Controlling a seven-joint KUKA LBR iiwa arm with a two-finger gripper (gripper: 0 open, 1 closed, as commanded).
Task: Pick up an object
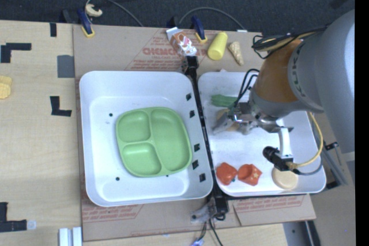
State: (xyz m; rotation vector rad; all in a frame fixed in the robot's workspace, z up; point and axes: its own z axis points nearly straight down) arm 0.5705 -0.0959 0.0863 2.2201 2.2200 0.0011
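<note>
Nearest me, along the near wall of the right bin (311, 186), lie two red, pepper-like pieces (238, 173) side by side and, to their right, a pale round disc (285, 179); I read these as candidate objects, loose and free to be taken. In the left bin (92, 124) a green divided plate (153, 141) lies flat, its compartments bare, well apart from the arm's work.

Mid-bin on the right, my end effector (228, 119) is lowered near the bin's left wall, close beside a green leafy item (223, 101) just beyond it. I judge this a reach toward that item or something under the fingers. I cannot tell how far the fingers are parted, nor whether anything sits between them: the metal parts blur together there.

The grey arm (323, 66) covers the bin's far right part, hiding whatever lies beneath.

Farthest, on the desk (115, 49) beyond the bins, rest a yellow cylinder (217, 46), a cream cone-shaped piece (236, 52) and a small printed packet (183, 42).
</note>
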